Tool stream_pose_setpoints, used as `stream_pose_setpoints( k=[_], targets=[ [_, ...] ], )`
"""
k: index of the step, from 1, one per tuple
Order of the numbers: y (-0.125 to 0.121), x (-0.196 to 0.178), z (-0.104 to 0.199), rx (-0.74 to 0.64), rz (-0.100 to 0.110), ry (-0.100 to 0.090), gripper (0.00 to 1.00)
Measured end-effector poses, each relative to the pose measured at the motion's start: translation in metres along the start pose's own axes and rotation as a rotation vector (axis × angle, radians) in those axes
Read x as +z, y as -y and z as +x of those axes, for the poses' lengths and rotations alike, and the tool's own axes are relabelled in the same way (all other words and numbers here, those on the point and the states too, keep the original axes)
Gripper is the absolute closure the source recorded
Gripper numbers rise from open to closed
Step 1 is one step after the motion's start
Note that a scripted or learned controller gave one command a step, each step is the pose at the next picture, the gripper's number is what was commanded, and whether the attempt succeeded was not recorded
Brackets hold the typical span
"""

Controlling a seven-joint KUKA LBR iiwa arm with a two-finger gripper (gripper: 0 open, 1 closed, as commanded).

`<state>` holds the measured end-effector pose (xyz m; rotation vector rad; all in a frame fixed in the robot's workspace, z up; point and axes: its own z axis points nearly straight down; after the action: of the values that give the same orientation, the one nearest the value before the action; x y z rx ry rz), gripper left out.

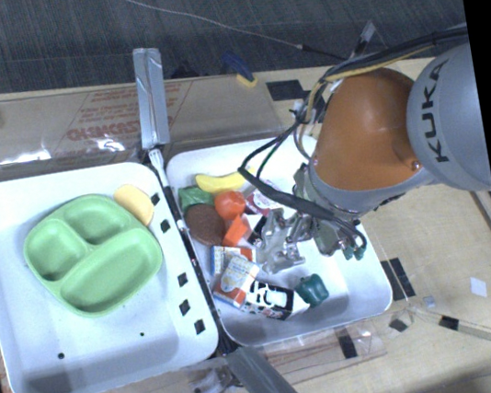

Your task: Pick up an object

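Grey KUKA arm [443, 125] with orange band is reaching in from the right, sitting over the right bin [372, 283]. Gripper [276, 242] is hanging low over the clutter in the middle of that bin; fingers are lost in metal and cables (cannot tell if they are open or closed, or gripping anything).

Right bin is holding a yellow banana [215, 183] at the far side, a green piece [191, 196] to its left, a brown round object [201, 222] nearer, and a red-orange tomato-like piece [229, 205] with an orange carrot-like piece [236, 231] just nearer. A printed carton [232, 279] is lying left of the gripper, a teal cup-like object [313, 289] near right.

Left bin [3, 306] is carrying a green divided plate [93, 254], with a pale yellow piece [134, 201] touching its far right rim.
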<state>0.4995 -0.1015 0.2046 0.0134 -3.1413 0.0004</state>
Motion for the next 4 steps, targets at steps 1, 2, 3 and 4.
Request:
stream_pose_setpoints(
  k=[1, 2, 3, 4],
  targets=[
    [-0.011, 0.085, -0.078, -0.042, -0.003, -0.006, 0.0],
    [0.036, 0.102, -0.029, -0.036, 0.0, 0.024, 0.0],
    [0.029, 0.102, -0.097, 0.208, 0.002, 0.018, 0.0],
    [0.027, 0.101, -0.031, 0.528, -0.003, 0.03, 0.0]
  ],
)
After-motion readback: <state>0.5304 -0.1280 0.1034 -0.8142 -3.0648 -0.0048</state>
